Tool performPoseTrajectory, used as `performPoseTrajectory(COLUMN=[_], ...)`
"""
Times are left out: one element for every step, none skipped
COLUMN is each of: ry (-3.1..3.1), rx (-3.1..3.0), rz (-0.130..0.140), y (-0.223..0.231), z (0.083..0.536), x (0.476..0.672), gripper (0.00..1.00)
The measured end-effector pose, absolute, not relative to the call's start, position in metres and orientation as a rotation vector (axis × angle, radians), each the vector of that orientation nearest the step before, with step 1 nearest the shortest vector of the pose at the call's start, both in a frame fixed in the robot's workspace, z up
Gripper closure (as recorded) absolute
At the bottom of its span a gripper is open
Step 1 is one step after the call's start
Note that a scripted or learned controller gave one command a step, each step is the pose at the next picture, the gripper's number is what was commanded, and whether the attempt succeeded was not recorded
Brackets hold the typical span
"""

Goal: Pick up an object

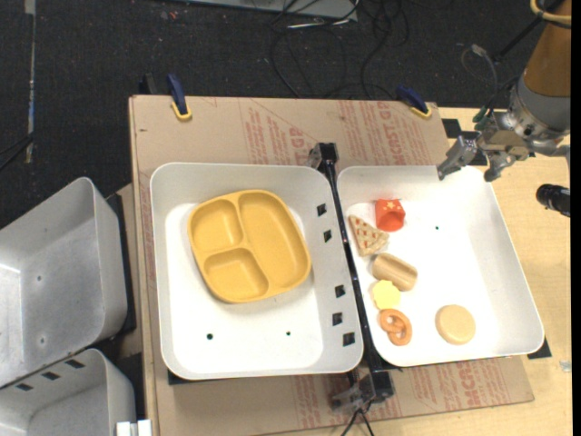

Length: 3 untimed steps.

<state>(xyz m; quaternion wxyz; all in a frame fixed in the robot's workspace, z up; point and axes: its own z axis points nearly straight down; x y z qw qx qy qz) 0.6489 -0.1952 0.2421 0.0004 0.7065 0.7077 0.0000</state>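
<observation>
The right bin (pixel 490 234) holds several toy foods along its left side: a red piece (pixel 390 213), a waffle wedge (pixel 368 236), a tan bread roll (pixel 395 271), a yellow piece (pixel 386 293), a pretzel (pixel 396 326) and a round beige cookie (pixel 455 323). My gripper (pixel 472 168) hangs over the bin's far right corner, well away from the food. Its two dark fingers are spread apart with nothing between them.
A yellow divided plate (pixel 247 243) lies in the left bin (pixel 182 334). Black clips (pixel 331 234) run along the seam between the bins. Grey tubs (pixel 54 271) stand off the bench at the left. Blue clamps (pixel 179 95) hold the cardboard's far edge.
</observation>
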Motion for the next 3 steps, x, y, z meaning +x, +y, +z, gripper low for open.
performPoseTrajectory(ry=[2.224, 2.227, 2.228], rx=[2.224, 2.219, 2.219], rz=[-0.004, -0.004, -0.004], y=[-0.188, -0.186, -0.185], z=[0.192, 0.148, 0.094], x=[0.641, 0.645, 0.644], gripper=[0.0, 0.0, 0.0])
